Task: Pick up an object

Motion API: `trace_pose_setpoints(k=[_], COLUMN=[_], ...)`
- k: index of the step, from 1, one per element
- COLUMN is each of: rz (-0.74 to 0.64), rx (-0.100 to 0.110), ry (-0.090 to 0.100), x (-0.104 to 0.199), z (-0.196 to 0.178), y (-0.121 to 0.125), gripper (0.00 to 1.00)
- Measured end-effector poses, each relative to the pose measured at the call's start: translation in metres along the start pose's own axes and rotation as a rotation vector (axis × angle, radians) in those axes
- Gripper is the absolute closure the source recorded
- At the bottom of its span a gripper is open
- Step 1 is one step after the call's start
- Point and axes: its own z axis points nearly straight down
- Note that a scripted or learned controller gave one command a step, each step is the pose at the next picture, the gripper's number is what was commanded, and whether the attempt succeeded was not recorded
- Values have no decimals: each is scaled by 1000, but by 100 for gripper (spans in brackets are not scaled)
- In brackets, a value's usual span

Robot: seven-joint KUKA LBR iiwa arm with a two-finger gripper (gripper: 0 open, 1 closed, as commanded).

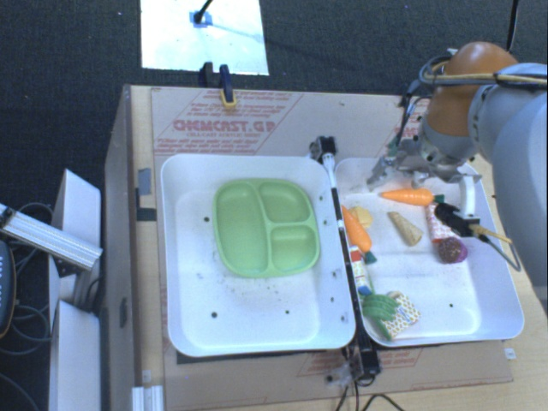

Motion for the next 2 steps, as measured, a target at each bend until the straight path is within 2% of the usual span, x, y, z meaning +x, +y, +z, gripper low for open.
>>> trace_pose_setpoints(k=[1, 2], rz=[4, 1], rx=[21, 17], ry=[5, 5], x=[-28, -28], z=[20, 8], y=[-7, -5], gripper=[0, 100])
